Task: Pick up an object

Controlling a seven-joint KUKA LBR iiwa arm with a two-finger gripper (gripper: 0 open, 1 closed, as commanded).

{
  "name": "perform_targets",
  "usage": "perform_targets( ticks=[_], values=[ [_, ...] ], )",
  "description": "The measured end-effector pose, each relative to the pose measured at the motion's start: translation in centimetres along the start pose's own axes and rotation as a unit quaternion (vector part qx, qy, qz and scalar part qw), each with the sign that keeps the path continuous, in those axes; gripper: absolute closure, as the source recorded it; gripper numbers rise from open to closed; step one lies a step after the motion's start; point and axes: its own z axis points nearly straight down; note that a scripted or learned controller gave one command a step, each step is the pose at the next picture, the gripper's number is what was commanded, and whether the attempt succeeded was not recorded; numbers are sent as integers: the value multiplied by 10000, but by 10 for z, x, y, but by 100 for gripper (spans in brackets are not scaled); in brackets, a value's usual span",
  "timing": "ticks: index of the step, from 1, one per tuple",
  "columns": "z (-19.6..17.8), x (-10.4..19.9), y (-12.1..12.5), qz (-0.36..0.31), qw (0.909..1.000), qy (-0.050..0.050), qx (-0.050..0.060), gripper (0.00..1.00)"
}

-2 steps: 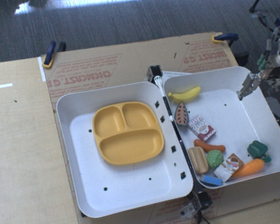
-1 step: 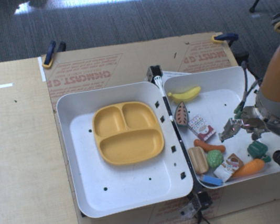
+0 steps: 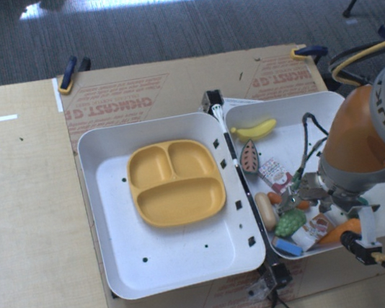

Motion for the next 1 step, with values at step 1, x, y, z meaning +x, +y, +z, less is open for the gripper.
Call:
perform_targets(
  ticks=[1],
  values=[
    [-10,0,1,18,10000,3,-10,100]
  ],
)
